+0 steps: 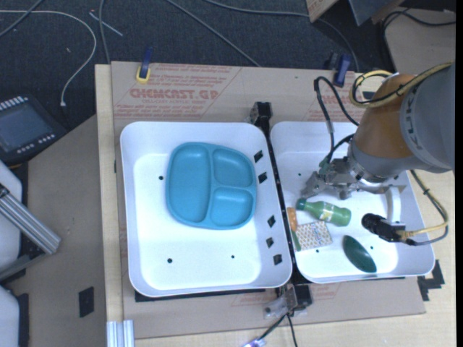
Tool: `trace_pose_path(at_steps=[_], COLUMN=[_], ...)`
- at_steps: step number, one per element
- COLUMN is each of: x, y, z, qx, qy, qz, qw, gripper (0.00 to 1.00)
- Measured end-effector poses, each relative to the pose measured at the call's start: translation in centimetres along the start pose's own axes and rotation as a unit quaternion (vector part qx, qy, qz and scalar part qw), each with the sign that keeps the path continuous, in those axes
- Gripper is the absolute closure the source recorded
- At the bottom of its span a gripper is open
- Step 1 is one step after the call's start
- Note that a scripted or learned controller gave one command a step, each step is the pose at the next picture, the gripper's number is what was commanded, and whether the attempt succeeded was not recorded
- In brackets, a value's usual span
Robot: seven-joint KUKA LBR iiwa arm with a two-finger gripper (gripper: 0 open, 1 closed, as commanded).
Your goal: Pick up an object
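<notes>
The left bin (137, 215) is sitting on the bench's cardboard sheet, and a blue divided plate (211, 185) is lying in its upper middle, nearer the far wall than the near one, with its three compartments facing up. A row of small black clips (269, 199) is running down the seam where the two bins are meeting.

The right bin (289, 143) is holding the loose objects, all gathered toward its near half. Against its left wall, just beside the seam, a small orange piece (291, 216) is lying. Next to it, toward the near-left corner, a speckled patterned pouch (314, 234) is resting flat. Just above the pouch, a green bottle with a white cap end (325, 210) is lying on its side across the middle of the bin. Toward the near-right corner, a dark green oval object (359, 254) is lying apart from the pouch.

The gripper (332, 180) is hanging over the middle of the right bin, directly above the green bottle and very close to it. Whether its metal parts are touching the bottle is unclear from this angle, and I cannot tell how the gripper is set. The arm's grey body with its orange band (383, 121) is reaching in over the bin's right wall.
</notes>
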State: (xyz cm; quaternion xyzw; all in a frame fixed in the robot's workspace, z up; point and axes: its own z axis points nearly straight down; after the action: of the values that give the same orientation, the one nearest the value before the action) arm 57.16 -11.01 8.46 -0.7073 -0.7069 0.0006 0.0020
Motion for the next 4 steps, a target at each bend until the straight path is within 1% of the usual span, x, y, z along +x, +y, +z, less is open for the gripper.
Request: trace_pose_path(at_steps=[1,2,3,4], x=[0.0,0.7,0.7,0.7], y=[0.1,-0.6,-0.7,-0.6], z=[-1.1,-6.4,-12.9,-13.8], qx=[-0.001,-0.004,-0.006,-0.003], qy=[0.0,-0.001,-0.001,-0.001], qz=[0.0,-0.001,-0.001,-0.001], qw=[1.0,1.0,1.0,1.0], gripper=[1.0,1.0,1.0,1.0])
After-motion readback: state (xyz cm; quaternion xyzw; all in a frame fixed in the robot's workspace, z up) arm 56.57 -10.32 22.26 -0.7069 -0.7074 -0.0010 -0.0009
